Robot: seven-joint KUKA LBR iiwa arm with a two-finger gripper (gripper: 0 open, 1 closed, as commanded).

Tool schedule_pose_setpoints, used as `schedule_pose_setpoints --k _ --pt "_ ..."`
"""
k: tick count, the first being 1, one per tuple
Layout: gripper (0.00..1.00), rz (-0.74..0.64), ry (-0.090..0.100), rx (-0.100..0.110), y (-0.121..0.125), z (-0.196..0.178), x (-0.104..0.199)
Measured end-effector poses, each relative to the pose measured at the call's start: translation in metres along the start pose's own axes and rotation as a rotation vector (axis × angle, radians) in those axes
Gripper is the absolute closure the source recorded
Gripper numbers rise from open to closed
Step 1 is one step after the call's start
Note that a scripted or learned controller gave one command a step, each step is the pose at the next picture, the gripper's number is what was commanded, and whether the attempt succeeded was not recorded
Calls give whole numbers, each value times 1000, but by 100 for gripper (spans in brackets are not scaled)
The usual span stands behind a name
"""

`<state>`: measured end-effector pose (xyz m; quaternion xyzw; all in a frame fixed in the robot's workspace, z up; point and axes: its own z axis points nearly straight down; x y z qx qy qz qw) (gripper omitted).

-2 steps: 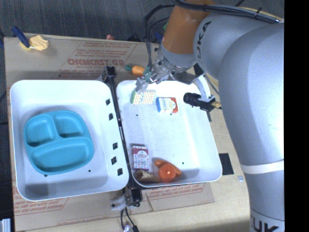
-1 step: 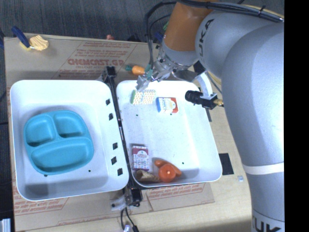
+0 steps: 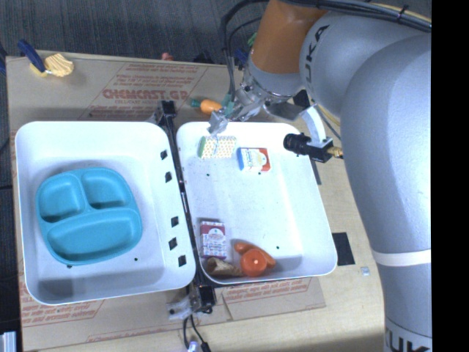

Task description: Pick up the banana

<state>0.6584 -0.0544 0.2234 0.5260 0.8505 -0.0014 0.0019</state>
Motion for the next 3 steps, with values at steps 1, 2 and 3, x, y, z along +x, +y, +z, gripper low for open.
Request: schedule_pose_setpoints --k 1,2,3 --pt "100 -5 -2 0 1 -10 0" --pt "100 38 5 3 -36 22 -55" --pt "100 180 7 4 20 31 46"
